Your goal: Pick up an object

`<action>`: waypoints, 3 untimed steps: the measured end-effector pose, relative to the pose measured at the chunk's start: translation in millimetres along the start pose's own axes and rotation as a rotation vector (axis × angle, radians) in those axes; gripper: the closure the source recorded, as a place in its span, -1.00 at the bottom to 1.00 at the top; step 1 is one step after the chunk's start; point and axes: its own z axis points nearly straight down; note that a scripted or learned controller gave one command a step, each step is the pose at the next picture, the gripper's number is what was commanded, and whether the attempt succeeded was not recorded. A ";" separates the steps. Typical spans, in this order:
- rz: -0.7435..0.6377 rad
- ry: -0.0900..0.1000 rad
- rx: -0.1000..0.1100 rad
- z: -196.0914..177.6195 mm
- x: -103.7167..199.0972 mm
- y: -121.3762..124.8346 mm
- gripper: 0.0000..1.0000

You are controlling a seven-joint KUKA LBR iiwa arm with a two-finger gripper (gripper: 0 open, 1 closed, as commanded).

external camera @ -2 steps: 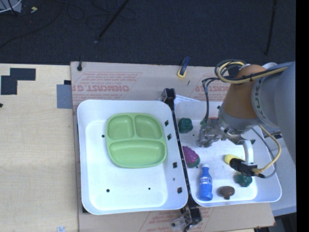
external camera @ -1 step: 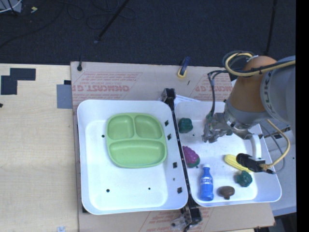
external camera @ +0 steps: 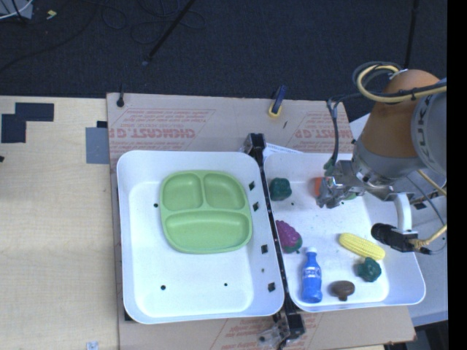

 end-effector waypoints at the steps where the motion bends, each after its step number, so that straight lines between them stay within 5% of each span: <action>1: -0.008 0.000 -0.002 -51.0 -1.2 1.0 1.00; 3: -0.012 0.002 0.005 -33.5 101.6 -1.1 1.00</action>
